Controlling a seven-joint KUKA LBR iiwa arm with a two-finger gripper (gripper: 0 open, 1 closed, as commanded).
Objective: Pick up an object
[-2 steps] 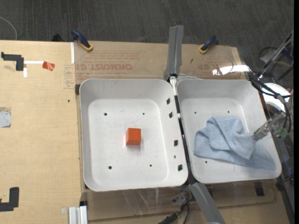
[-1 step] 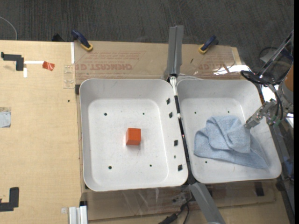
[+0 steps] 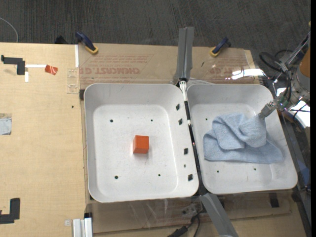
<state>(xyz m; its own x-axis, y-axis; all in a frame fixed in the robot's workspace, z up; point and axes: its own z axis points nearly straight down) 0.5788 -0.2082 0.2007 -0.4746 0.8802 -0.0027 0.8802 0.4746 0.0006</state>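
Left bin point(image 3: 94, 132) just has a small orange-red cube point(image 3: 141, 144) sitting near its middle, well apart from the crumpled light-blue cloth point(image 3: 239, 139) in the right bin point(image 3: 247, 181) (bunched up high), with the gripper point(image 3: 266, 111) touching its upper right edge, fingers too small to tell.

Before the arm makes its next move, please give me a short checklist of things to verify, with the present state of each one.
1. Blue cloth lies inside the right bin: ok.
2. Hand is over the right bin, at the cloth's upper right edge: ok.
3. Cloth is gripped by the hand: cannot tell.
4. Cloth is lifted off the bin floor: not ok, most of it lies crumpled and flat.
5. Orange cube sits apart in the left bin, away from the hand: ok.
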